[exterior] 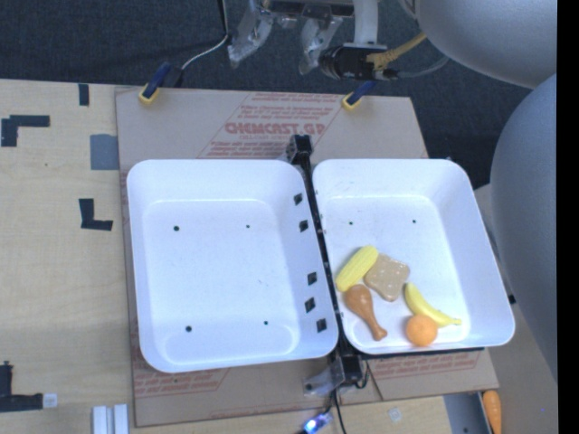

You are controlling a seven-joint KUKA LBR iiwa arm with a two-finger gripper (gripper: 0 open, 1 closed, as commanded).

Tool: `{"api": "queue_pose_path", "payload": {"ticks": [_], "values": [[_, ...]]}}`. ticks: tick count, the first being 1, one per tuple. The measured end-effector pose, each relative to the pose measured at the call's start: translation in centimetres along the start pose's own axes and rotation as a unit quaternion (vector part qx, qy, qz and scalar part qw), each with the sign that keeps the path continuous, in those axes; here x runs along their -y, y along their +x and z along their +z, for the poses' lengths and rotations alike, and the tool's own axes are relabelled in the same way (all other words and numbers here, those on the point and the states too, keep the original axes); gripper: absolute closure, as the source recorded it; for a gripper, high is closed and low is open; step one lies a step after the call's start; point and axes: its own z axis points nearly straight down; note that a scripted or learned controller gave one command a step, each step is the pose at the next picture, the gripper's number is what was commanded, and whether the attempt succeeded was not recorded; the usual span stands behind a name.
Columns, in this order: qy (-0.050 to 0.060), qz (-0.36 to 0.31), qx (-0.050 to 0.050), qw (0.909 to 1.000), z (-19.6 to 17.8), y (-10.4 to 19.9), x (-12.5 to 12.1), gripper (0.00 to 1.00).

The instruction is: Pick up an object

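So, quick count: two white bins, five toy foods, one gripper (pixel 282 42). The gripper hangs past the far edge of the bins, over the dark floor, its two translucent fingers (pixel 247 39) spread apart with nothing between them. Everything pickable sits well below the jaws and off toward the arm's side, clustered in the near part of the right bin (pixel 452 193): one yellow corn cob (pixel 356 268), one tan slice of bread (pixel 387 278) touching it, one brown drumstick (pixel 365 308), one banana (pixel 429 307), and one orange (pixel 421 331) just beside the banana. The left bin (pixel 149 242) lies below the jaws.
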Motion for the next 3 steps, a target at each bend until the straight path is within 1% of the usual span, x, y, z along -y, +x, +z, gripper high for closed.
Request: {"api": "queue_pose_path", "payload": {"ticks": [1, 2, 3], "values": [[0.003, 0.002, 0.002, 1.0, -0.6, -0.4, -0.1, 1.0], [-0.002, 0.0, -0.001, 1.0, -7.6, 6.5, 0.0, 1.0], [0.004, 0.003, 0.002, 1.0, -3.0, 7.3, 2.7, 1.0]]}}
